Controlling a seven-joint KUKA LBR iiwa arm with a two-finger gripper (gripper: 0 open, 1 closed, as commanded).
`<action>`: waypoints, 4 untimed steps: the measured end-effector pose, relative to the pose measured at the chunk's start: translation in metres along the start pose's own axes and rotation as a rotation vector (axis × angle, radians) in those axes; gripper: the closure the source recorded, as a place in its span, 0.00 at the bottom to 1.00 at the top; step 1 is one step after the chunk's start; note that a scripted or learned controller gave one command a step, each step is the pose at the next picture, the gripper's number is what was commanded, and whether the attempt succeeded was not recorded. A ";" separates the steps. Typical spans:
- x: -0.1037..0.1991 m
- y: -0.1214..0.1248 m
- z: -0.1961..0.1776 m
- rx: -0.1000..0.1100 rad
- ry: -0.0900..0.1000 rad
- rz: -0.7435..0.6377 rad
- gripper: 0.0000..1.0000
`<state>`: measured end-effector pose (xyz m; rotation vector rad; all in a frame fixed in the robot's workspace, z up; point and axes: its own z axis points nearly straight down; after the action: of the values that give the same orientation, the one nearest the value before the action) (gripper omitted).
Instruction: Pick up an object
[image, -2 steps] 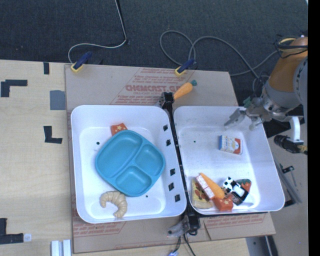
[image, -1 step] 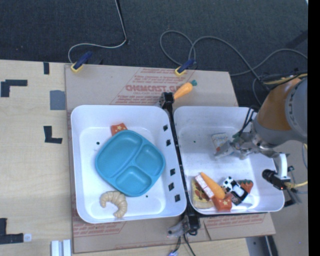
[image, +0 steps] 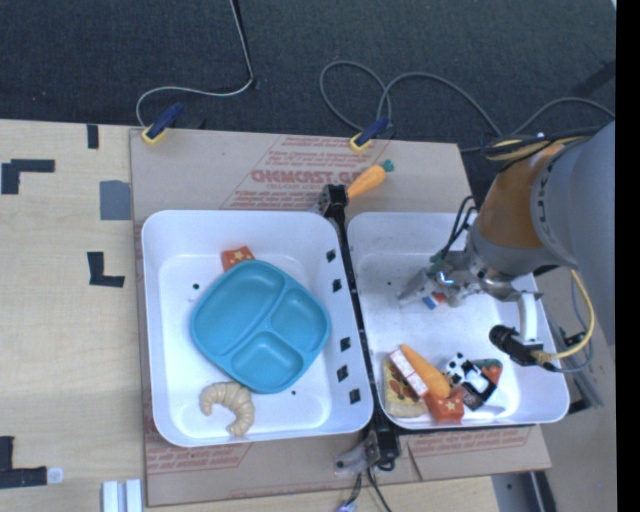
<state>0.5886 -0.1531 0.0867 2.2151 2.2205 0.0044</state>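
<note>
Orange carrot (image: 430, 372) is your easiest target to spot: a tapered toy lying diagonally in the right bin (image: 400, 240), near the front edge, on top of a sandwich-looking toy (image: 403, 390), with a red piece (image: 446, 406) and a black-and-white figure (image: 470, 380) just beside it. Your gripper (image: 437, 287) is over that same bin's middle, apart from the pile; can't tell how it's set. Over in the left bin (image: 165, 240) you've got 1 blue divided plate (image: 260, 325) and a croissant (image: 229, 404).
</note>
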 end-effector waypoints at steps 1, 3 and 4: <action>-0.001 0.000 -0.010 -0.001 -0.002 0.000 1.00; 0.000 0.000 -0.029 0.001 -0.001 -0.001 1.00; 0.001 0.000 -0.038 0.002 0.000 -0.002 1.00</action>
<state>0.5887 -0.1518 0.1248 2.2135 2.2239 0.0021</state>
